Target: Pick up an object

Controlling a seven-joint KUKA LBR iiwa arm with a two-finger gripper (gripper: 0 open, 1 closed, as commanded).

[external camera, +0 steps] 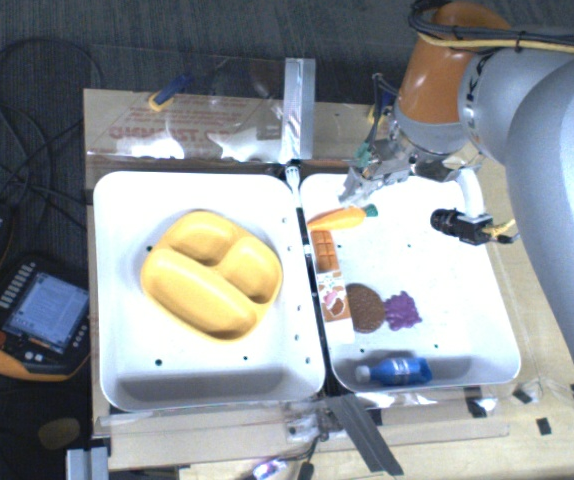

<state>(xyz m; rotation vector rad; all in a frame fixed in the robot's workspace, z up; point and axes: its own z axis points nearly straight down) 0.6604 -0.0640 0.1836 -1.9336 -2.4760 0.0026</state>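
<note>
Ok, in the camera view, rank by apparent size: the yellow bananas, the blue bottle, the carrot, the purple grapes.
1. yellow bananas, by far
2. blue bottle
3. carrot, close to the bottle, so unsure
4. purple grapes

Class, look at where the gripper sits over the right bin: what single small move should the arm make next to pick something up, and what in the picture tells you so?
Probably a short descent onto the carrot. The gripper hangs at the right bin's far end, just above the carrot's green tip, and nothing shows between its fingers. The carrot lies apart from the other items, so it looks like the nearest target.
</note>
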